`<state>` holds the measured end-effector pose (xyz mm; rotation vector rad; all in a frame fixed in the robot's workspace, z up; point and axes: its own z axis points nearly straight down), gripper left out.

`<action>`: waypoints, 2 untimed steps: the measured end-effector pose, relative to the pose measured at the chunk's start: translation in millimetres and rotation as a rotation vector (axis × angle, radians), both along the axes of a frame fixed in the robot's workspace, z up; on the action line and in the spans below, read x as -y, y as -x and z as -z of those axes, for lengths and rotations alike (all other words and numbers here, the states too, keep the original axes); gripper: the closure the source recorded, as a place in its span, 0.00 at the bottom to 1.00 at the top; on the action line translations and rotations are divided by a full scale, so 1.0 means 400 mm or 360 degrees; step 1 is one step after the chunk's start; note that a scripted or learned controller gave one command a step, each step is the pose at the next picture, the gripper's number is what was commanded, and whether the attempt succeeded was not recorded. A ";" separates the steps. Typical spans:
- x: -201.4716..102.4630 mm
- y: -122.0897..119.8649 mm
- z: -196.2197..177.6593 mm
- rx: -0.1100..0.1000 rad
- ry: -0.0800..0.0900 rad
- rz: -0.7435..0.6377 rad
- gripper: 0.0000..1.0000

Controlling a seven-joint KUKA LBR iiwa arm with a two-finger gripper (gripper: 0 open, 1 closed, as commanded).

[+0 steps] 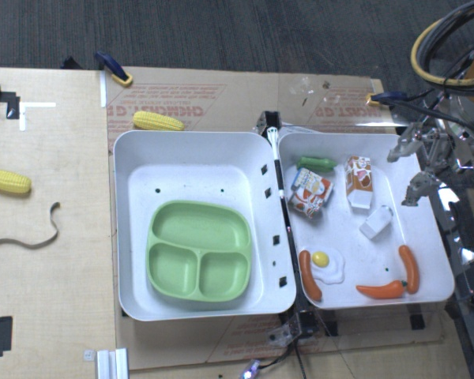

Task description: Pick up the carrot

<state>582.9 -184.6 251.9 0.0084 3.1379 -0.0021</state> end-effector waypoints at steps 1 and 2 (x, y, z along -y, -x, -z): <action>-0.175 0.162 0.196 -0.0004 -0.0003 0.0100 0.00; -0.232 0.235 0.361 -0.0006 -0.0002 0.0102 0.00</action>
